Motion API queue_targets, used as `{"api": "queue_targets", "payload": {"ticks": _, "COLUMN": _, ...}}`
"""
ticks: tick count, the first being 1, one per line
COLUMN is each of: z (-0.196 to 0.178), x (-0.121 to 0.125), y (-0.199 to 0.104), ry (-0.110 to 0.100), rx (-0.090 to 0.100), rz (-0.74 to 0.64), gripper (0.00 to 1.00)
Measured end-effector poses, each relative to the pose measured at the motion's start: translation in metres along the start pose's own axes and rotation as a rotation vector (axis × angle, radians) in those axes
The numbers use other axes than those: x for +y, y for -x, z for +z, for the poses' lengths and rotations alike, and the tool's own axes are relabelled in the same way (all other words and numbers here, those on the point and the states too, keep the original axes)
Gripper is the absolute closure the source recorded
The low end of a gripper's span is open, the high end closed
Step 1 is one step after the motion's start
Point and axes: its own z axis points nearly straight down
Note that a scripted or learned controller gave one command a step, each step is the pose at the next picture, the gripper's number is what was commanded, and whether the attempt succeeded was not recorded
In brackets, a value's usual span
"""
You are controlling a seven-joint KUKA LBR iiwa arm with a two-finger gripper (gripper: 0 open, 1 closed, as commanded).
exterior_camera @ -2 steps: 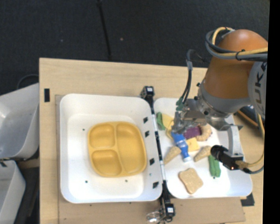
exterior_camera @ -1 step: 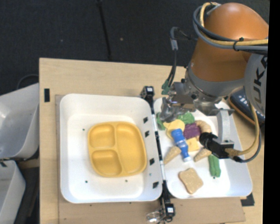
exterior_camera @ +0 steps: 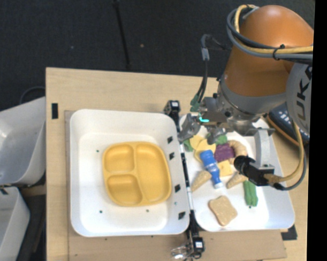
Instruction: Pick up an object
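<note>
The right bin [exterior_camera: 273, 211] holds a heap of toy food. In it lie a blue bottle [exterior_camera: 210, 166], a purple piece [exterior_camera: 224, 152], a yellow-green piece [exterior_camera: 198, 141], a tan wedge [exterior_camera: 201, 180], a slice of toast [exterior_camera: 223, 209] and a green vegetable [exterior_camera: 250, 193]. My gripper [exterior_camera: 205, 131] hangs under the orange-banded wrist [exterior_camera: 262, 56], low over the far left part of that heap. It sits just above the yellow-green and purple pieces. The arm's body hides the bin's far end.
A yellow divided plate [exterior_camera: 136, 173] lies in the middle of the left bin [exterior_camera: 80, 204]. The ridge between the bins [exterior_camera: 184, 176] runs just left of the gripper. A black cylinder [exterior_camera: 248, 169] on a bracket sticks out beside the wrist, over the food.
</note>
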Motion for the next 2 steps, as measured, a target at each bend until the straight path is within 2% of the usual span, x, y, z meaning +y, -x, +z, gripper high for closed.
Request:
{"api": "queue_targets", "payload": {"ticks": 1, "z": -0.0741, "x": -0.0323, "y": 0.0490, "ry": 0.010, "rx": 0.001, "rz": 0.005, "gripper": 0.00}}
{"api": "queue_targets", "payload": {"ticks": 2, "z": -0.0794, "x": -0.0304, "y": 0.0469, "ry": 0.002, "rx": -0.002, "rz": -0.005, "gripper": 1.00}}
